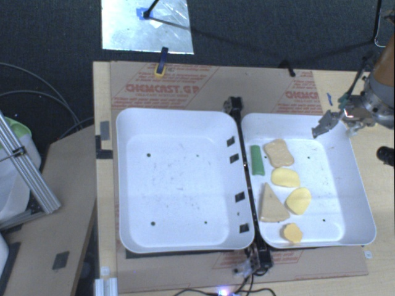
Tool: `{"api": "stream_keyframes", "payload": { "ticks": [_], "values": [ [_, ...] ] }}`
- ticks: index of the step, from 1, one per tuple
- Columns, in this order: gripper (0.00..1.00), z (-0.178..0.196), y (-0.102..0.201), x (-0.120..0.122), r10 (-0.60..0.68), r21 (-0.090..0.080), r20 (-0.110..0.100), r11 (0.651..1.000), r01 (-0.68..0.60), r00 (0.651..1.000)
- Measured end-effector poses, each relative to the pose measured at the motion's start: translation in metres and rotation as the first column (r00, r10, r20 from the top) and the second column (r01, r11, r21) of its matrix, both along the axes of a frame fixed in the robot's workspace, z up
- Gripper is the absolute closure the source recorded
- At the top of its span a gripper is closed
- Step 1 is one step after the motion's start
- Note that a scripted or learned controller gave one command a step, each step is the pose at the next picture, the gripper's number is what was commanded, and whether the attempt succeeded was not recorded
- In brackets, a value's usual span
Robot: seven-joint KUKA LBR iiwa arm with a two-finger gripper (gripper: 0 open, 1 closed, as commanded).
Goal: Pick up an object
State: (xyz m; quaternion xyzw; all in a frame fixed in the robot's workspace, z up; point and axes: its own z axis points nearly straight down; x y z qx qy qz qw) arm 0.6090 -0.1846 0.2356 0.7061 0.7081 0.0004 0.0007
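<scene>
— Status?
— My claw (pixel 331 123) hangs over the right bin's (pixel 355 165) far corner; spread or pressed, can't tell. Nothing in it.
— Target?
— Tan bread slice (pixel 278 153), nearest. Drop straight over its middle, clear of the green stick (pixel 257 160).

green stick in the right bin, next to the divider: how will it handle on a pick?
The green stick looks flat and thin, so probably light and unlikely to roll. It lies close to the bin wall, so the tool may struggle for finger room. Stiffness unclear.
</scene>
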Motion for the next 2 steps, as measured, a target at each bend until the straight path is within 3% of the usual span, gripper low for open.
{"api": "stream_keyframes", "payload": {
  "ticks": [1,2],
  "values": [
    [0.00,-0.125,0.042,-0.072,-0.001,0.007,-0.017,1.000,0.002,1.000],
    [0.00,-0.153,0.069,-0.049,0.004,0.002,-0.002,1.000,-0.004,1.000]
  ]
}}
